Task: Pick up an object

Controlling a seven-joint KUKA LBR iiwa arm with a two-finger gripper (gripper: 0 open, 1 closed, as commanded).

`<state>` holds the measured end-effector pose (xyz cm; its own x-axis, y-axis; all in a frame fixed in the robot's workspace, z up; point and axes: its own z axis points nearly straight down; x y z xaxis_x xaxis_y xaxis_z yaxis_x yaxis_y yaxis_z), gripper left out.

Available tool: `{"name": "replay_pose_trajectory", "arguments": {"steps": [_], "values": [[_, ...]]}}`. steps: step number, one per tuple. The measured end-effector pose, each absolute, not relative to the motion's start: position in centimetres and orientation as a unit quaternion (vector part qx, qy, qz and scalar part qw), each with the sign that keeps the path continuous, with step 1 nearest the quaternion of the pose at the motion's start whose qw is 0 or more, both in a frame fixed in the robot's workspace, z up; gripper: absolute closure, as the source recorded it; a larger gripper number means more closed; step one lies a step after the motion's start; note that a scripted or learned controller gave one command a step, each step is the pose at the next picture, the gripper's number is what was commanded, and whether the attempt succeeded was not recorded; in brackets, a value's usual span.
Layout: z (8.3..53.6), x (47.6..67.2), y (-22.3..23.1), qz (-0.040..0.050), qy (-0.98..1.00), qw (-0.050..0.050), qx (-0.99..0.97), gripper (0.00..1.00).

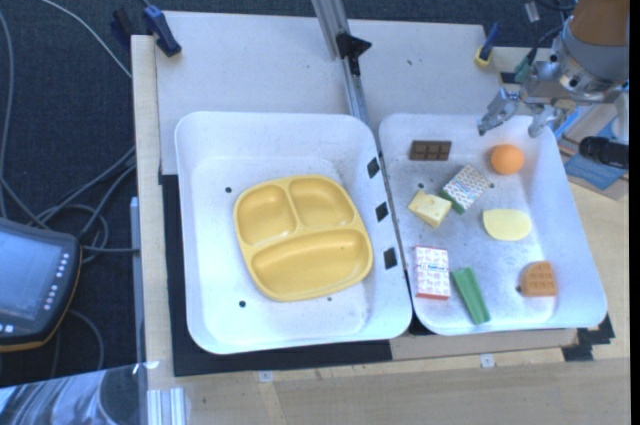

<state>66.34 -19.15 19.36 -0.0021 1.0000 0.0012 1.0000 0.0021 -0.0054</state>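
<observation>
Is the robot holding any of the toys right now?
No. The end effector is open with nothing between its fingers, above the far edge of the right bin, near the orange.

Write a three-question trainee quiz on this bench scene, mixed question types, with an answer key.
1. True or false: the yellow plate lies in the left bin.
2. Which thing lies nearest the gripper? A) green block B) orange ball C) red-and-white carton
3. Fill in: the chocolate bar lies in the ____ bin.

Key: 1 true; 2 B; 3 right.
</observation>
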Motion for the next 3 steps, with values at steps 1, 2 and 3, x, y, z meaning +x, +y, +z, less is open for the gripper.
{"name": "replay_pose_trajectory", "arguments": {"steps": [1, 2, 3], "values": [[13.3, 65.7, -18.5, 0.0020, -0.708, 0.003, -0.707, 0.00], [9.0, 65.6, -18.4, 0.0016, -0.708, 0.003, -0.706, 0.00], [10.5, 65.8, -18.4, -0.0004, -0.708, -0.001, -0.706, 1.00]]}}
